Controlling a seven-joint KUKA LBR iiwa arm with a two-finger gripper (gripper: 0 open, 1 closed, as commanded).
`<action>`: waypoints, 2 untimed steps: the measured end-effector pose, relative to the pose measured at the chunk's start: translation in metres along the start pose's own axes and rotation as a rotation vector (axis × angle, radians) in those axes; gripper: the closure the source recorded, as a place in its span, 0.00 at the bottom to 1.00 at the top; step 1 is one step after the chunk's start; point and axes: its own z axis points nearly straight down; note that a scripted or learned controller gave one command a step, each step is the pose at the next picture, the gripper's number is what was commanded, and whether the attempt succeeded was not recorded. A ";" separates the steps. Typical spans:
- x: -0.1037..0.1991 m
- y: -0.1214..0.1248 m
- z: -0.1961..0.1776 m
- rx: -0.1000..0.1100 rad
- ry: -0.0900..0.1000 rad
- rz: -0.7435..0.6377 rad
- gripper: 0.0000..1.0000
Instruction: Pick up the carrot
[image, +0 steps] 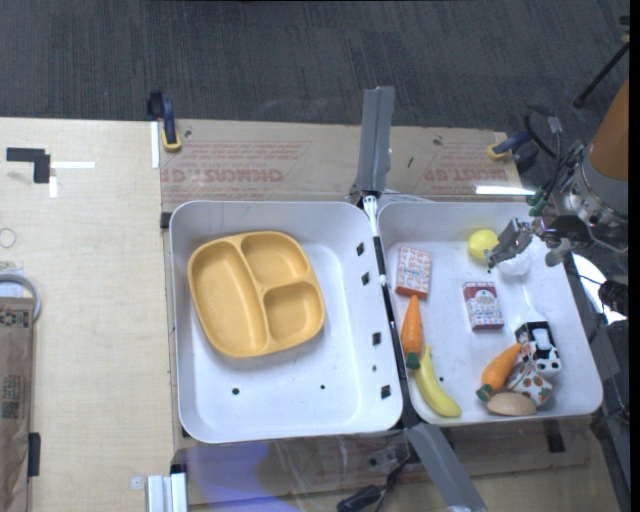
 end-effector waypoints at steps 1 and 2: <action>-0.007 -0.063 0.116 0.002 0.002 0.206 0.00; 0.052 -0.052 0.071 -0.001 0.000 0.250 0.00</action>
